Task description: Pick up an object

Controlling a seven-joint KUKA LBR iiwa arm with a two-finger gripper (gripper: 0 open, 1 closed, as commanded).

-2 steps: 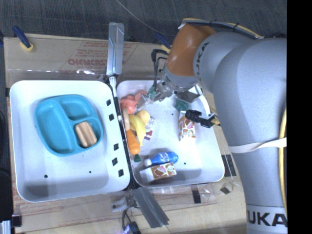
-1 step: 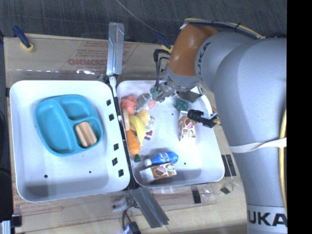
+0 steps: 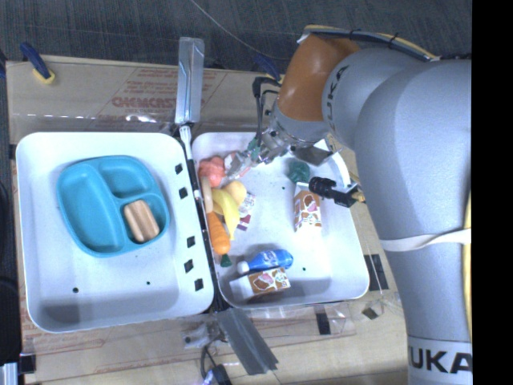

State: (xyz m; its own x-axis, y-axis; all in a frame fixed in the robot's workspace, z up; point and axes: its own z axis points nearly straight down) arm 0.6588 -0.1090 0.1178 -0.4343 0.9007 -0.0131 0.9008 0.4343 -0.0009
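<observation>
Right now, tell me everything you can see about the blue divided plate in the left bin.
The blue divided plate is a rounded, glossy tray that looks like plastic, moulded into three compartments by raised ridges. It lies flat and right side up on the floor of the left bin, toward the upper left. A tan, bread-like roll rests in its lower right compartment; the other two hold nothing. It stands apart from the arm.

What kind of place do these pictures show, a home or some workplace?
Probably a robotics lab bench for grasping trials, not a home. A large grey arm reaches over two white bins, and the right one holds toy food such as a banana, with cables on the floor.
</observation>
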